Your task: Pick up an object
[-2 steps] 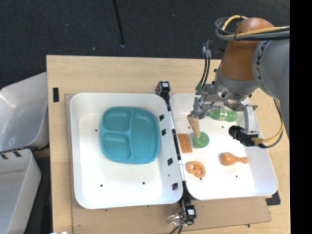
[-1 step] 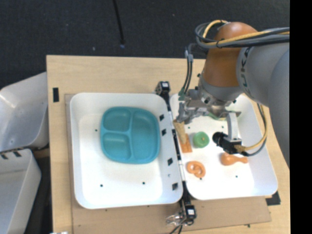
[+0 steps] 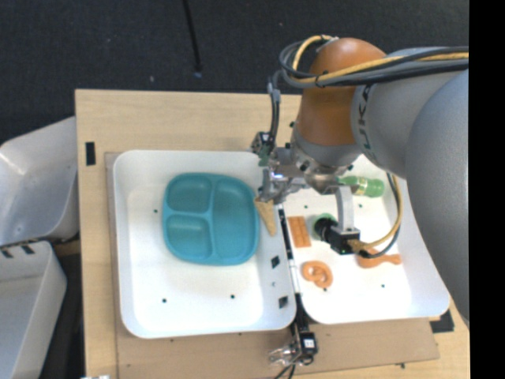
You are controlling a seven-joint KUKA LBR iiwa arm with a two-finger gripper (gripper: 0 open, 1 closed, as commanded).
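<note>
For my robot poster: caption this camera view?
Robot gripper hovers between two white bins, beside a teal divided plate.

No lettering, brand, number or sign can be read anywhere here. The teal plastic divided plate (image 3: 211,217) is plain. The small orange rectangular block (image 3: 298,232) shows ridges only.

Teal plate (image 3: 211,218), 2 white bins (image 3: 142,306)

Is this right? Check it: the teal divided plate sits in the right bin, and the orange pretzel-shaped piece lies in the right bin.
Not quite. The camera view shows the teal divided plate in the left bin; the orange pretzel-shaped piece does lie in the right bin.
</note>
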